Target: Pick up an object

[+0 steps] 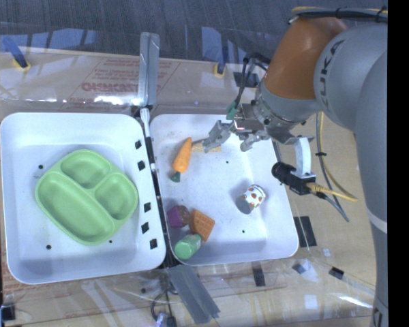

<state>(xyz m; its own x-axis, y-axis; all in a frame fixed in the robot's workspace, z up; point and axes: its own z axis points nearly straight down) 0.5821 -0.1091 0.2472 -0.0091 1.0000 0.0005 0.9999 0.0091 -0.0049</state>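
The left bin [13, 203] holds a green plate [86, 195]. The plate has three little sections, and it lies in the middle of that bin.

A grey metal bar [148, 70] stands at 12 o'clock from the line where the two bins meet.

The right bin [286, 240] holds the toys. A toy carrot [182, 157] lies near the bin's 10 o'clock corner. It is tilted, with its orange end toward 1 o'clock and its small green tip toward 7 o'clock. Down at the bin's 7 o'clock corner, three toys sit close together. A purple toy [177, 216] is at the left. An orange waffle-like piece [203, 223] is just beside it at 3 o'clock. A green cup-shaped toy [187, 246] is at 6 o'clock from those two, right by the bin's rim. A small round toy [253, 197] with red and yellow spots sits alone toward the bin's 4 o'clock side, well apart from the others.

The gripper [218, 136] hangs over the top part of the right bin, at 3 o'clock from the carrot's orange end and near it. I cannot tell if it is spread or pressed together. I see no toy between its fingers. The big grey arm [347, 60] with its orange band fills the space at 2 o'clock.
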